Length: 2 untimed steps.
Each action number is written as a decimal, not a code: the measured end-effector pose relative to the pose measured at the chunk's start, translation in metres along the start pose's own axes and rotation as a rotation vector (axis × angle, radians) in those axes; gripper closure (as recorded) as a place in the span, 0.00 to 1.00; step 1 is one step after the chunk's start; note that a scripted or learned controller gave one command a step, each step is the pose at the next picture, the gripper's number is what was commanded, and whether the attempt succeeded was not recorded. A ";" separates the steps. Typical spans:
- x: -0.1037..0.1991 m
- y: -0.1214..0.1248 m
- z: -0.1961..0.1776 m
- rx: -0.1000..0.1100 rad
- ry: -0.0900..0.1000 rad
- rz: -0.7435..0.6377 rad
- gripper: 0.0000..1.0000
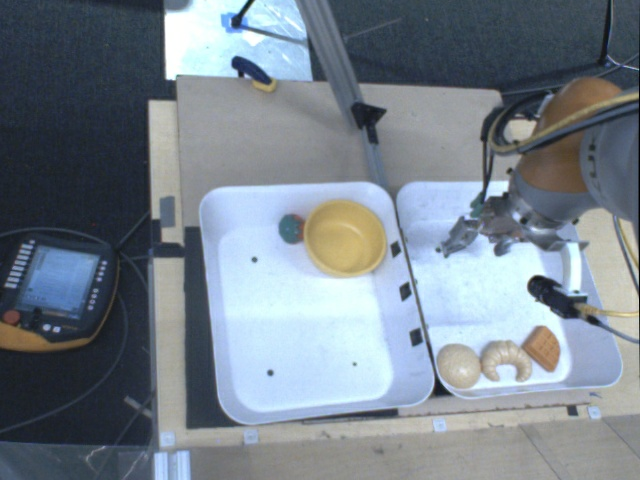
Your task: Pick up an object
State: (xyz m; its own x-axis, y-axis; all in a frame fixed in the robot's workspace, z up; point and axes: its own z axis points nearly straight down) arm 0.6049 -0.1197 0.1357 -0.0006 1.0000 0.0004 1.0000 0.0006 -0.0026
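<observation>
At the near edge of the right bin [600, 368] three food-like objects lie in a row against the wall: a round pale bun [459, 365], a croissant [507, 359] touching it, and a small brown waffle piece [543, 347] just beside the croissant. They probably collected there because that is the low side of the bin, and any of them could be the object to pick up. Further back, above the bare middle of the same bin, hangs the tool [462, 236], well apart from the three objects and holding nothing; whether it is spread or pressed together I cannot tell at this size. In the left bin [230, 368] a yellow bowl [345, 237] stands upright near the far wall, with a small green ball [291, 228] touching its left side. On the floor to the left lies a control pendant [55, 288]; the writing on its screen is too small to read, and I see no brand or label elsewhere.
</observation>
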 end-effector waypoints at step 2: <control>-0.005 -0.004 -0.073 -0.008 -0.001 0.001 1.00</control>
State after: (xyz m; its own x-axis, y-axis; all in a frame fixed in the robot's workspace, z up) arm 0.6013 -0.1245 0.2092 0.0000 1.0000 -0.0009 1.0000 0.0001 0.0057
